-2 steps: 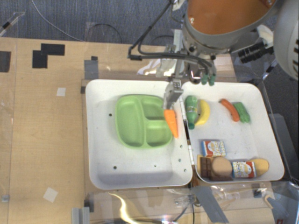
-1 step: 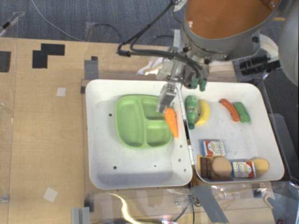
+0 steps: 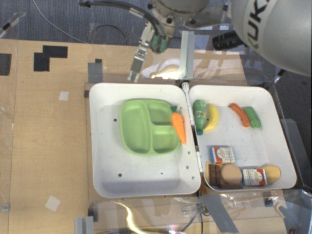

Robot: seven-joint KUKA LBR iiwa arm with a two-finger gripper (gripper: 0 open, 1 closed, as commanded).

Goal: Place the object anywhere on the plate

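Note:
An orange carrot [image 3: 178, 126] with a green top lies along the right rim of the green divided plate [image 3: 141, 130], which sits in the left bin [image 3: 105, 179]. The carrot rests partly on the plate's edge, close to the wall between the bins. My gripper [image 3: 158, 76] hangs above the back edge of the left bin, well behind the plate. Its two fingers [image 3: 139, 57] stand wide apart with nothing between them.
The right bin [image 3: 273, 101] holds a green bottle [image 3: 199, 112], a banana [image 3: 212, 117], a sausage [image 3: 239, 114], a green vegetable [image 3: 252, 117], a small box [image 3: 223, 155], and packaged food along its front edge [image 3: 243, 175]. The arm's big grey body fills the top right.

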